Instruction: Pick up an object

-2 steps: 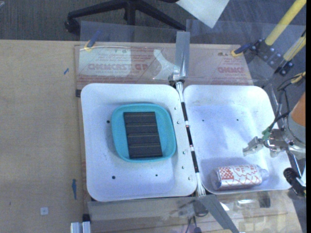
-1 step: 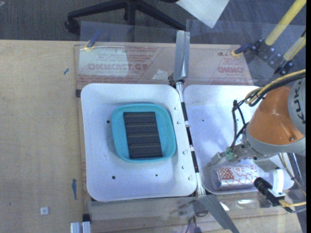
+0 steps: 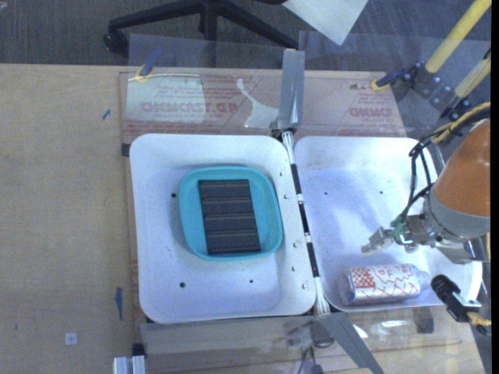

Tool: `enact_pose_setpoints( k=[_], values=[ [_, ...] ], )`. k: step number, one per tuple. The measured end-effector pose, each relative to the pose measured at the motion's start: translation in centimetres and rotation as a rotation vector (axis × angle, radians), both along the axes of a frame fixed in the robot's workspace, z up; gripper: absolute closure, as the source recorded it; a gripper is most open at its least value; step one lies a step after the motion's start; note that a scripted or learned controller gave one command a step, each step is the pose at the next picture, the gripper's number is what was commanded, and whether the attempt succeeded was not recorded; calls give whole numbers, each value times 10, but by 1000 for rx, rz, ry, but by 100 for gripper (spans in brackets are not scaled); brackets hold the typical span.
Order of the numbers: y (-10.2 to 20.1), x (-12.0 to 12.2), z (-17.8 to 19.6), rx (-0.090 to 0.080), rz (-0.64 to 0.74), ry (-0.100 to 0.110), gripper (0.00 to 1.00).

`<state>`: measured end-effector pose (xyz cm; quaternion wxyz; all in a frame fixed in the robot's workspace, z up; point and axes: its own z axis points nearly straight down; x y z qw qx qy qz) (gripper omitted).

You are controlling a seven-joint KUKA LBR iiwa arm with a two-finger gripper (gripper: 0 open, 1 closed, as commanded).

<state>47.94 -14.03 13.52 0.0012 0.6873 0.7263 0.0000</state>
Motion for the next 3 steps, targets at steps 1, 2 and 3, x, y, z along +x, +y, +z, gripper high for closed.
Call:
enact_pose_setpoints(
  k=[1,2,3],
  values=[
    [45,2,-47,0,12,-5,0],
    [5,0,-10,1,13,1,0],
    [25,1,-47,1,152,-3,0]
  ],
)
